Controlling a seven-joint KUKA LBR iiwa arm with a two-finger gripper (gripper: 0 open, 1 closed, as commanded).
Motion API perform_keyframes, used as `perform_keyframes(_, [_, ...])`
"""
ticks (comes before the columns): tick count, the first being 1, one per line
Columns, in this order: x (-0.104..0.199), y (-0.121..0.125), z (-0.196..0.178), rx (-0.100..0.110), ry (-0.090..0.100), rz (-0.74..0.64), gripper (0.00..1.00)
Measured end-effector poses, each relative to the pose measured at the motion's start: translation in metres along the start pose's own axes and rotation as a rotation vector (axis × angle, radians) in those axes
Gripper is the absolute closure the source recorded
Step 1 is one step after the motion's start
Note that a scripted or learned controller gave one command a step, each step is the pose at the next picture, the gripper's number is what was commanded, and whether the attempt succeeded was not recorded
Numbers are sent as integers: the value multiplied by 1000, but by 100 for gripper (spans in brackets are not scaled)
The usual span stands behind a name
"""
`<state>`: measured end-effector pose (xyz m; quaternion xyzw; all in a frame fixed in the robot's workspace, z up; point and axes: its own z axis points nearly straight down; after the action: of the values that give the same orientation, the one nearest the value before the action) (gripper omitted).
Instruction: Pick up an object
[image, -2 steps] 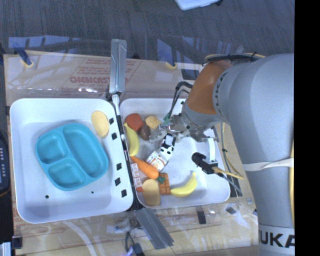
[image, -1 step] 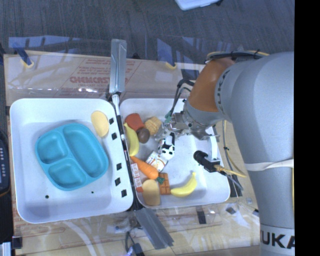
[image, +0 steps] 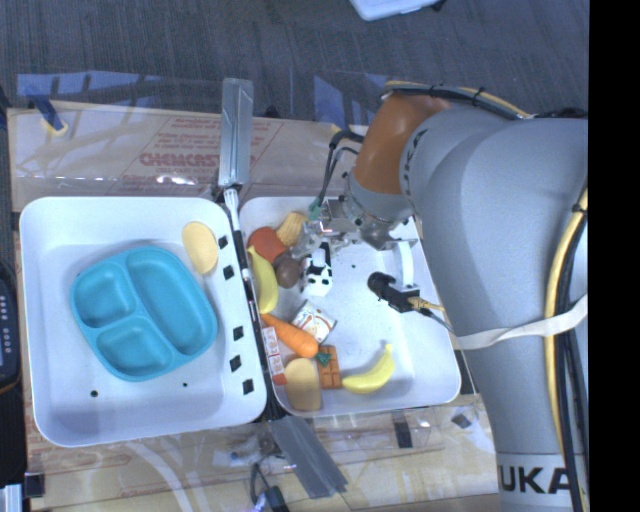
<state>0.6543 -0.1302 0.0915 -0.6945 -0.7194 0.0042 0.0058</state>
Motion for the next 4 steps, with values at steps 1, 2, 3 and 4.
perform_keyframes(1, [27,1,0,-1,-5,-37,100])
perform_keyframes(2, [27,1,-10,1,-5,-41,100])
perform_keyframes(3, [27,1,-20,2,-5,-46,100])
perform_keyframes(4, [30,2,-4,-4,-4,-219,100])
